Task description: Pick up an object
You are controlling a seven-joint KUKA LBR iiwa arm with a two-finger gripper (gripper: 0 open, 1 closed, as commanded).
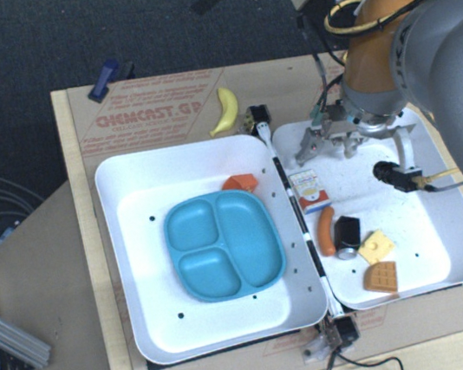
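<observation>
My gripper (327, 148) hangs over the back left part of the right bin (449, 227), fingers apart and nothing between them. Just in front of it lies a small white and red carton (306, 188). Further forward along the bin's left side are an orange sausage (325, 231), a black block (346, 233), a yellow cheese wedge (375, 246) and a brown waffle piece (381, 277). The gripper touches none of them.
The left bin (135, 240) holds a blue divided plate (223, 244) and a small orange piece (241, 183) at its back. A yellow banana (223, 111) and a blue object (103, 81) lie on the bench behind the bins.
</observation>
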